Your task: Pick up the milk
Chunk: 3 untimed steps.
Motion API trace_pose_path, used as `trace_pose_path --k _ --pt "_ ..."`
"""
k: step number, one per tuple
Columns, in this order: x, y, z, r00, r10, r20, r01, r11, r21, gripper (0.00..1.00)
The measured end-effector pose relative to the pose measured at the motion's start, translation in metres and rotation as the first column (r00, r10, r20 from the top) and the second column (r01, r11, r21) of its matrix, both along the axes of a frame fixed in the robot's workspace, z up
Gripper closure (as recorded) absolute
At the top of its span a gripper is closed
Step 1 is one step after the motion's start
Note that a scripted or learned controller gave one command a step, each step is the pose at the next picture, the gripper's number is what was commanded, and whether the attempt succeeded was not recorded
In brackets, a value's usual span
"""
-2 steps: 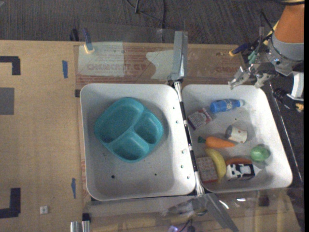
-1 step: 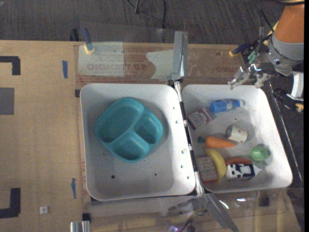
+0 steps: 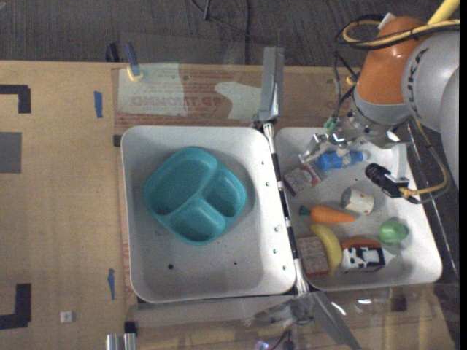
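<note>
White with black patches, the milk [image 3: 363, 259] lies on its side at the right bin's [image 3: 427, 265] near edge, long axis left-right. The gripper [image 3: 326, 143] hovers above the far end, its state unclear.

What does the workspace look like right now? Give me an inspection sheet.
Surface: two white bins; left bin holds a teal divided plate.
Job's things: milk carton, cow-patterned, lies at the right bin's near edge, untouched.
Clutter: blue bottle, carrot, banana, green cup, white can, two small boxes.
Tool: tool sits low at the right bin's far end beside the blue bottle, apart from the milk.
Cables: yellow and black cables loop around the arm's wrist.
Surroundings: cardboard bench top with blue tape marks.
</note>
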<state>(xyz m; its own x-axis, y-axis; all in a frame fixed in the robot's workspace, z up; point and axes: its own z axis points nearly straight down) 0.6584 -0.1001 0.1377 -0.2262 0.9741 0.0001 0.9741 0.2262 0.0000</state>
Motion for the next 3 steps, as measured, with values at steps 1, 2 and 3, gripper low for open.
trace_pose_path --k 1,2,3 --pt "-0.105 0.001 0.124 0.993 0.116 0.002 -0.116 0.993 -0.001 0.00" --pt "-0.060 -0.012 0.051 0.979 0.204 0.001 -0.204 0.979 0.000 0.00" --pt "-0.083 0.013 0.157 0.966 0.260 0.004 -0.260 0.966 -0.002 0.00"
